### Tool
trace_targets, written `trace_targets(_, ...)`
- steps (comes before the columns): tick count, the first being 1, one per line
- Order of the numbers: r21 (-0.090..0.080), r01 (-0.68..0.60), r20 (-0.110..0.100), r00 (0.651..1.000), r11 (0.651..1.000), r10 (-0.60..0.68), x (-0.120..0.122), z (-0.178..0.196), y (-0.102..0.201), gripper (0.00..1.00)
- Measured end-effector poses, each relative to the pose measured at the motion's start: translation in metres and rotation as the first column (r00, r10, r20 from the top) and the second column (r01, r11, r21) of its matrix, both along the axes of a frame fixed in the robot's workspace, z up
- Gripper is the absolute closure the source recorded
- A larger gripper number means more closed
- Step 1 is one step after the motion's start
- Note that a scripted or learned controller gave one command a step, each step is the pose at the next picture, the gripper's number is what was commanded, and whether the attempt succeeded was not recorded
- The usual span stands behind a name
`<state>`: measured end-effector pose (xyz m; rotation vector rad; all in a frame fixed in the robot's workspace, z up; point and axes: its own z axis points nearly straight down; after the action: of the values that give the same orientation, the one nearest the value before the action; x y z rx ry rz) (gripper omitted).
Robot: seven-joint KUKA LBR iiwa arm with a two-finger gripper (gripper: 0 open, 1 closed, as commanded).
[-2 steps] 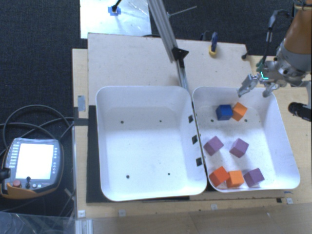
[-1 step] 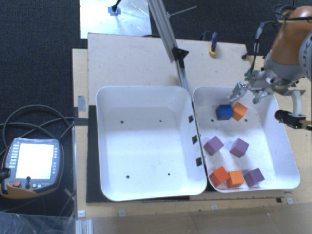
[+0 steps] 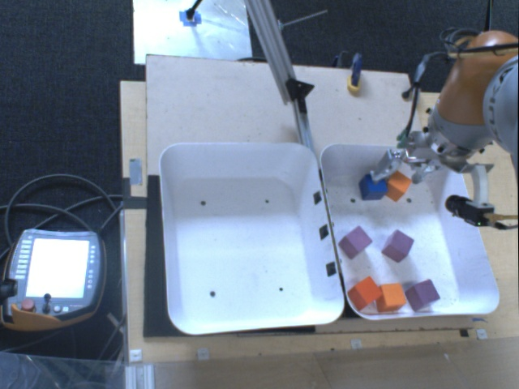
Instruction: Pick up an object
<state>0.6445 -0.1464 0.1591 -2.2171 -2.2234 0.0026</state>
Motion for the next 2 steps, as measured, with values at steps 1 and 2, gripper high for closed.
trace_targets(1,-0.003,-0.001,0.007,1.000,1.000,0.001,0.003,-0.038,0.000,0.00)
trace_targets(2,-0.004,-0.002,0.014,1.000,1.000,0.002,0.005,-0.023,0.000,1.00)
